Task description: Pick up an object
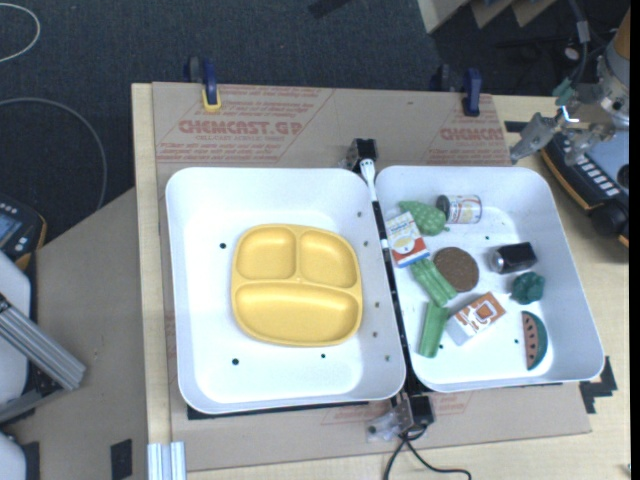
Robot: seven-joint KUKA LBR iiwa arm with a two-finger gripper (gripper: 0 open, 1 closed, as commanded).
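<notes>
Two shallow white plastic bins are seen side by side on a brown cardboard-covered bench (300,118), rims touching at the middle. The left bin (195,268) has glossy walls and rounded corners; one yellow divided plate (297,283) is laid in it, smooth plastic, three compartments, nothing in them.

The right bin (560,228) is cluttered with small items, about nine counted. One small can (464,209) is lying on its side near the back wall. One green leafy toy (424,217) is placed just beside it. One small white-and-red carton (403,239) is lying near the left wall. One brown round disc (457,267) sits mid-bin, matte. Two green elongated pieces (432,298) are crossed below it. One dark cylinder (513,258) and one teal lump (528,288) are set toward the right. One orange-and-white box (476,316) is tilted near the front. One watermelon slice (535,340) is laid at the front right corner.

The gripper (560,118) is seen at the top right, outside the bins, above the bench edge; its state cannot be told, blurred and small. Nothing is gripped visibly. Two blue clamps (209,78) are fixed at the bench's back edge. Cables are run on the dark floor.
</notes>
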